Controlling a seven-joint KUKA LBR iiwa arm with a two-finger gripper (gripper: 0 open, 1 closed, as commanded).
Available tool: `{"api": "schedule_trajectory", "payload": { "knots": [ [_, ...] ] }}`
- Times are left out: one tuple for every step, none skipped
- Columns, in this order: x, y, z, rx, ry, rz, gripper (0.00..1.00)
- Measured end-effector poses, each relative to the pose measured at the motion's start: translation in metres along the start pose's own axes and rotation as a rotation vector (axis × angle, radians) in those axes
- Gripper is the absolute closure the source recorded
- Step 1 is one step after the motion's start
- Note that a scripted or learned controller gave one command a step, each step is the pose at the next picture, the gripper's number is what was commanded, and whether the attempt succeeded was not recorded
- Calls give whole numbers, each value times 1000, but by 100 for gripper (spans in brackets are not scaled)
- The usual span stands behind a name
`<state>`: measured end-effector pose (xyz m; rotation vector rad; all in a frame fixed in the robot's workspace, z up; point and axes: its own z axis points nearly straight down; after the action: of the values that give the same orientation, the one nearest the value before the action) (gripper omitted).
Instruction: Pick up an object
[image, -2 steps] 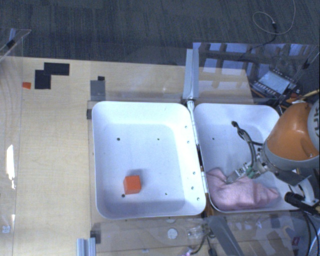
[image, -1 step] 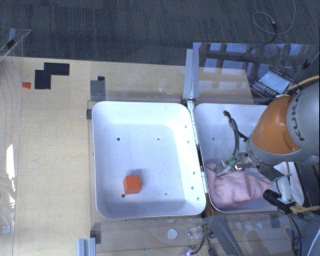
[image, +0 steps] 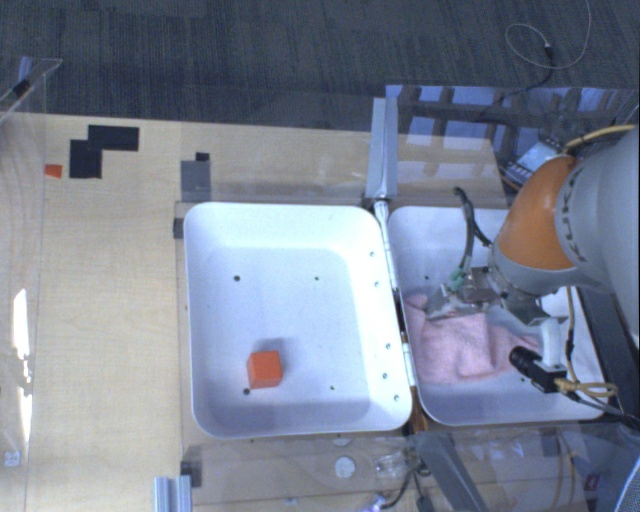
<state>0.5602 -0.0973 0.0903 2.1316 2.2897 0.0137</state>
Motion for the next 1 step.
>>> {"api": "schedule_trajectory", "payload": {
  "knots": [
    [38, 79, -96, 6, 1, 163, 0]
  ]
}}
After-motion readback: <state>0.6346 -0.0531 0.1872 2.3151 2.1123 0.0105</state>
